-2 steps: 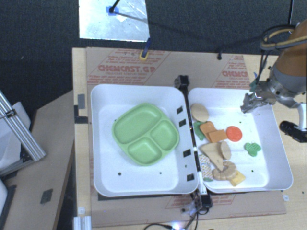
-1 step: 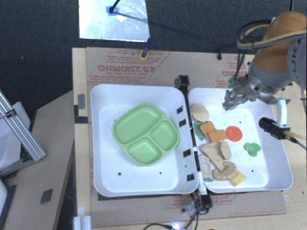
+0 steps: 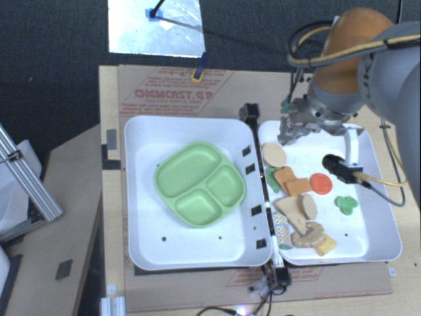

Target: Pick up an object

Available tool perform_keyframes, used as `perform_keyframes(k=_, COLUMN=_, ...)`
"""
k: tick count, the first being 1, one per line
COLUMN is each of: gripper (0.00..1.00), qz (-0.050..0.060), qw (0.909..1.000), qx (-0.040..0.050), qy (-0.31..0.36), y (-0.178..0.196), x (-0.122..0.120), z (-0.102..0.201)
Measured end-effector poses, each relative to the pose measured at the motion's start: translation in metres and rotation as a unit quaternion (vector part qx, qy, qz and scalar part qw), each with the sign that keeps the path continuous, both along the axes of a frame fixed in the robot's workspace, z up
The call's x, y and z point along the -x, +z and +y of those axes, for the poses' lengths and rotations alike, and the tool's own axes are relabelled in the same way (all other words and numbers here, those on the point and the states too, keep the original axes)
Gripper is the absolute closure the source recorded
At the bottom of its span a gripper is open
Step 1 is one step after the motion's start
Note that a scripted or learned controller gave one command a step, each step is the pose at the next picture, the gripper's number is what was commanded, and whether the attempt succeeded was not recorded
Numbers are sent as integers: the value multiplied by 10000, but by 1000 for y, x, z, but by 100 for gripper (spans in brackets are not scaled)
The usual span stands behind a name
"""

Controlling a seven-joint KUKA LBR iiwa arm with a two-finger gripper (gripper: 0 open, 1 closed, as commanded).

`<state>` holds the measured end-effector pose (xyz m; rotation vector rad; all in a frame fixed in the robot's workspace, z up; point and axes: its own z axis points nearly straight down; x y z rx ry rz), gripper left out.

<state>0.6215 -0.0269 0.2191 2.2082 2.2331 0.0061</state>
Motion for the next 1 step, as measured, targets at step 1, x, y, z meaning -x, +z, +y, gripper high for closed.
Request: perform_keyframes(k=1, gripper=100, qz=-3, qw=10000, qx=4, qy=-15, y=10, x=-13, z=33)
